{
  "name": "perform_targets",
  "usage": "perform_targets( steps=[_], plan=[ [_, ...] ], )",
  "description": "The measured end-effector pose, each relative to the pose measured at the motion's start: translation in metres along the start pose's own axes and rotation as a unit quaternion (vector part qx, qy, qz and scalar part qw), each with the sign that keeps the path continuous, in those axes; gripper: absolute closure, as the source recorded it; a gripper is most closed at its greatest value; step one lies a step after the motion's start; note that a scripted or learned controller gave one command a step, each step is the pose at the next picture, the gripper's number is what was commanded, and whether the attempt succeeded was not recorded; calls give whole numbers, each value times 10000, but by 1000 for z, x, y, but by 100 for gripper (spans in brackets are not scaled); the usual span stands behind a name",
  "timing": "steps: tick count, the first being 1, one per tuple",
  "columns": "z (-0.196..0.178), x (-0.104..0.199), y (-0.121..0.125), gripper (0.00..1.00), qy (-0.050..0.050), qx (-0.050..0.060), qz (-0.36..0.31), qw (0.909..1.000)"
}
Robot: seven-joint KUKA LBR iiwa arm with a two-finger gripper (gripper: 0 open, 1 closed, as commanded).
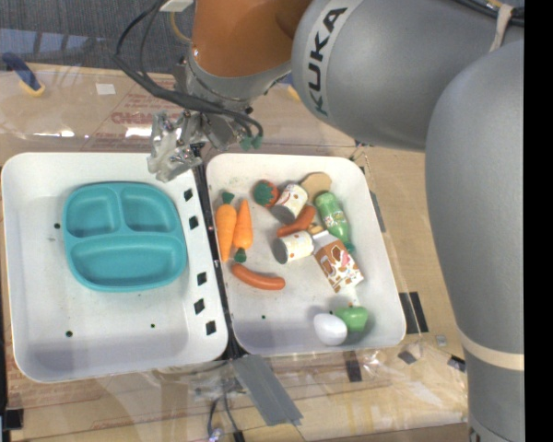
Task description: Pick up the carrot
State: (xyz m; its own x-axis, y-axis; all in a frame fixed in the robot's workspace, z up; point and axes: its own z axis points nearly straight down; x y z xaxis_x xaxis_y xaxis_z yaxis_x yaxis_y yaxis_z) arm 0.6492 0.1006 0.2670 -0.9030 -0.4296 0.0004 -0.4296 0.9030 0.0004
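Your pincer (172,159) hovers over the bins' divider, grip state unclear; the carrot (226,231) lies in the right bin (380,274).

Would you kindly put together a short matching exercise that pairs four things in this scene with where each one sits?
Things:
1. carrot
2. teal divided plate
3. white egg
4. gripper

Places:
A. near corner of the right bin, beside a green item
B. over the far end of the rims where the two bins meet
C. left side of the right bin, lying next to a second carrot
D. in the left bin

Pairs: 1-C, 2-D, 3-A, 4-B
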Motion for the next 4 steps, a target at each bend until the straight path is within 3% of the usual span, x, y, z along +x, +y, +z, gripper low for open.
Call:
perform_targets(
  steps=[1, 2, 3, 4],
  plan=[
    [-44, 37, -97, 100, 5, 3, -1004, 9949],
    [-66, 80, -164, 100, 2, -7, -2417, 9704],
    [-66, 80, -164, 0, 0, -11, -2417, 9704],
    [84, 96, -97, 0, 36, -62, -2993, 9541]
  ],
)
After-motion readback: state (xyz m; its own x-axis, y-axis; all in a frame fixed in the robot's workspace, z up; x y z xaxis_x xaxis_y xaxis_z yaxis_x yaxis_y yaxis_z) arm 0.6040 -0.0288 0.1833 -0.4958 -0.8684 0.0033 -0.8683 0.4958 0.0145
